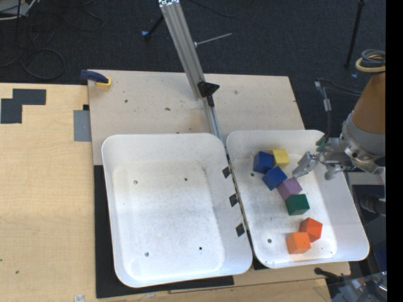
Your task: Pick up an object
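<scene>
The purple cube [289,186] is the thing I am reckoning on: it is lying in the right bin [352,228], near the middle of a loose line of blocks, touching or all but touching the lower blue cube [274,177] on its upper left and the green cube [297,204] just below it. I am judging it light, rigid and flat-faced, likely wood or plastic, so it should be taking a firm pinch without giving; the faces may be smooth, so I am wanting a square hold across two opposite free sides, not corners. The crowding is the trouble: only the faces turned away from its neighbours look open.

Beyond it, another blue cube [264,162] and a yellow cube [281,156] are sitting together at the top, and a red cube [311,228] and an orange cube [298,242] are lying close together low in the bin. The left bin [119,168] is lying alongside.

My claw [318,167] is hovering just right of the purple cube, fingers spread apart and gripping nothing.
</scene>
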`<action>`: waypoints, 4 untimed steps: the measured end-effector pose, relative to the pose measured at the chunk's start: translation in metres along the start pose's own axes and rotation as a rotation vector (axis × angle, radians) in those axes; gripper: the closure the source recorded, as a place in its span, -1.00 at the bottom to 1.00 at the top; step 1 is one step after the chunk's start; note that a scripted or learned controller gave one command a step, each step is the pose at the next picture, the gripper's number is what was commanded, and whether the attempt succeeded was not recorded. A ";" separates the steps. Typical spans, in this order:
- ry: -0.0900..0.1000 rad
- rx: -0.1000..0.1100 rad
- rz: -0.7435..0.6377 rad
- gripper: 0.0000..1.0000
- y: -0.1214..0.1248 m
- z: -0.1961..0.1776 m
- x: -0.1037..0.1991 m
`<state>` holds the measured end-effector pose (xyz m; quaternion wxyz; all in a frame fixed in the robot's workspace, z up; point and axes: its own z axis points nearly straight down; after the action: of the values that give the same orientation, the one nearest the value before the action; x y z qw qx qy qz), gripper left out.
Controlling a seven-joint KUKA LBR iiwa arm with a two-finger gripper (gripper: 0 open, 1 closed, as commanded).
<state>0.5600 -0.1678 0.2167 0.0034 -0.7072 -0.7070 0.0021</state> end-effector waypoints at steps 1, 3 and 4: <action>0.000 0.000 0.000 -1.00 -0.008 0.047 -0.001; 0.000 -0.002 0.007 1.00 -0.011 0.095 -0.010; -0.003 -0.009 0.002 1.00 -0.012 0.043 -0.021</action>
<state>0.5475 -0.1884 0.1742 -0.0009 -0.7079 -0.7063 -0.0002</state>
